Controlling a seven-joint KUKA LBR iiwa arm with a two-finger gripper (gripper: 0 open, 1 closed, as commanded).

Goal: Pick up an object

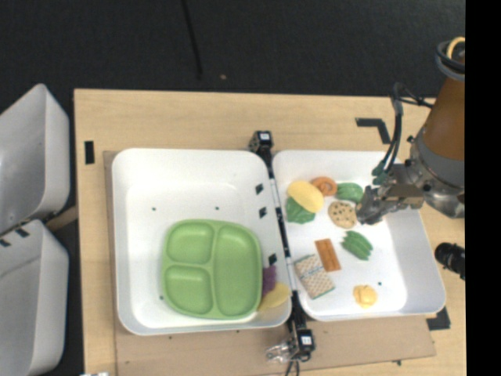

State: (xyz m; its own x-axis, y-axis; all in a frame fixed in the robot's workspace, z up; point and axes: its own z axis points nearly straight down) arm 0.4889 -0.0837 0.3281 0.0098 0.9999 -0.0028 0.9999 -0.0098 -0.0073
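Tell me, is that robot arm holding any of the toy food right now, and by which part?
It cannot be told: the gripper hangs low beside the cookie, with no item visibly in it.

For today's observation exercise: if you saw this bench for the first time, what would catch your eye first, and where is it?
The big green divided tray stands out first, lying in the left bin toward its near right corner. Next comes the cluster of small toy foods in the right bin: a yellow piece, a cookie and a green piece. The gripper hangs just right of the cookie.
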